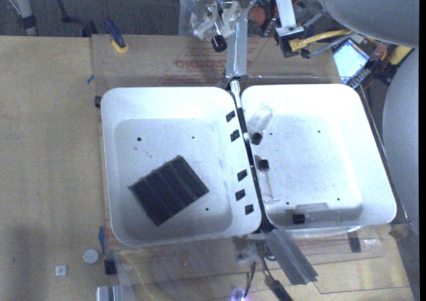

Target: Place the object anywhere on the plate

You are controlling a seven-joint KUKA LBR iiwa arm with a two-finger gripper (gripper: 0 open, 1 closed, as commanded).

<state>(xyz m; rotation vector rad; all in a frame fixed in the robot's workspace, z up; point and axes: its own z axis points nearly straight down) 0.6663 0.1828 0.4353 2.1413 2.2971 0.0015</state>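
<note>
A dark ribbed square plate [169,190] lies turned diamond-wise on the floor of the left bin [120,103], toward its 7 o'clock corner. A small clear object [259,118], hard to make out, rests in the right bin [373,160] at about 10 o'clock, just beside the divider between the bins. The hand [216,23] hangs above the bench [40,126] at 12 o'clock, beyond both bins; whether it is clenched or released cannot be told.

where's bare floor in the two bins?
Left bin: bare above and right of the dark ribbed plate, which fills the lower-left floor. Right bin: middle and right floor bare; small clear and black objects crowd its left wall along the divider.
</note>
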